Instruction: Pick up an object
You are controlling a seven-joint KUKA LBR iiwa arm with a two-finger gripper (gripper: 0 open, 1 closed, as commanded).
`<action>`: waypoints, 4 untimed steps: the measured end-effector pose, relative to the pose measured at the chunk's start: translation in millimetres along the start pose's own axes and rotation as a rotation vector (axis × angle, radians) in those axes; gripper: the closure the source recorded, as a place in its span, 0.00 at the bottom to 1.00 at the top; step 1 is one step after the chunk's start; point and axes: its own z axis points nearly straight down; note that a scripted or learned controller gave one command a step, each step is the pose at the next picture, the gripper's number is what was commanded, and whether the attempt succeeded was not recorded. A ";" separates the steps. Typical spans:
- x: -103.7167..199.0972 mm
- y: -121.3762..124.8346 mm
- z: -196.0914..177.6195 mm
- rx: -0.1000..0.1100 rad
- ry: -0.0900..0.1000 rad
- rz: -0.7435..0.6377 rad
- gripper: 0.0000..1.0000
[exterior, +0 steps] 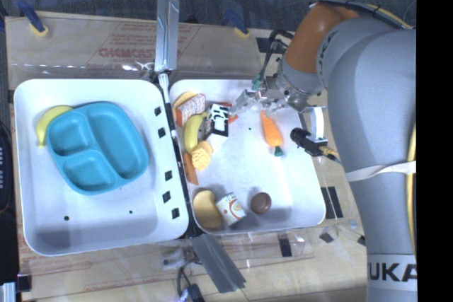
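Grey arm (368, 102) reaches in from three o'clock, bent over the right white bin (301, 180); its gripper (249, 100) hangs at the orange toy carrot's (271, 129) ten o'clock, with nothing visibly held.

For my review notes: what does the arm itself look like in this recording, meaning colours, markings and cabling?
The arm is a thick, rounded grey casing with an orange band above the wrist. White letters "UKA" show on its lower segment near the picture's bottom. Thin dark cables loop beside the wrist. The tool is small, of pale metal, at the arm's tip over the right bin.
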 end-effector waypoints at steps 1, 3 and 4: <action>-1.0 -60.0 7.1 0.011 0.006 -0.059 0.00; -3.2 -123.7 -0.7 0.017 0.006 0.036 1.00; -2.6 -123.8 -0.4 0.018 0.007 0.035 0.00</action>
